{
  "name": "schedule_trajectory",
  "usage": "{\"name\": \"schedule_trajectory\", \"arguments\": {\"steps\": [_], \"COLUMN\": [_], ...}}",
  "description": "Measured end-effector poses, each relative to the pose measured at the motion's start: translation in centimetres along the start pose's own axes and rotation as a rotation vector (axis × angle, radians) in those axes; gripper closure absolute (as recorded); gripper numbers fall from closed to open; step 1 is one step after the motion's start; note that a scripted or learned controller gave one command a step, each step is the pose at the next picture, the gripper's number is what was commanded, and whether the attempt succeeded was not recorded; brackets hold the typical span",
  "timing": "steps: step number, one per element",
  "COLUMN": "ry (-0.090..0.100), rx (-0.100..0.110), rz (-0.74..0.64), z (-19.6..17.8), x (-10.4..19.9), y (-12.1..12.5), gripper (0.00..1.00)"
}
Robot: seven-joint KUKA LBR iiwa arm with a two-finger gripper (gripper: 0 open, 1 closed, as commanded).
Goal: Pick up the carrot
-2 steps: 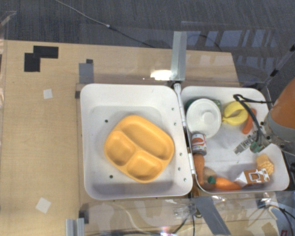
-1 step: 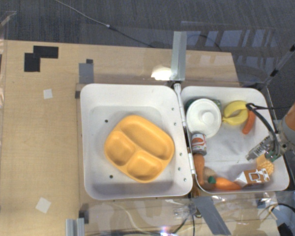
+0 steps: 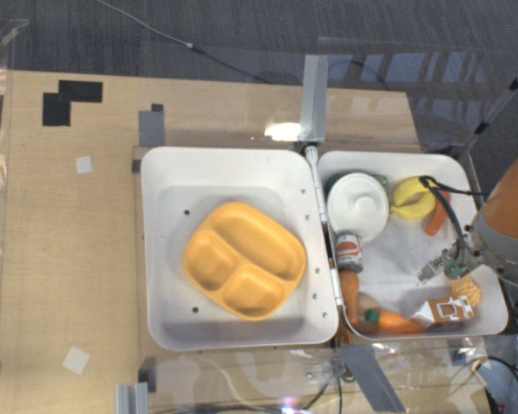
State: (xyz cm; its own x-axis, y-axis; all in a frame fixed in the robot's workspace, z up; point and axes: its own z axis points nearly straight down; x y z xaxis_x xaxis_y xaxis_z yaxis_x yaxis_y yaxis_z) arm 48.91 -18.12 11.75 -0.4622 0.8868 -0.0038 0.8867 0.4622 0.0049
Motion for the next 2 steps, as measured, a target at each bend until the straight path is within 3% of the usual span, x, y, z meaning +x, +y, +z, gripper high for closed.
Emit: {"name": "schedule_trajectory", "arguments": {"steps": [1,2], "ry": [-0.006,0.000], "rx": [-0.004,-0.002], "rz": [0.150,0.140], "z": [2.7,2.0], "x": [2.8,2.7], "y": [1.8,5.2], "gripper": [1.00,1.00]}}
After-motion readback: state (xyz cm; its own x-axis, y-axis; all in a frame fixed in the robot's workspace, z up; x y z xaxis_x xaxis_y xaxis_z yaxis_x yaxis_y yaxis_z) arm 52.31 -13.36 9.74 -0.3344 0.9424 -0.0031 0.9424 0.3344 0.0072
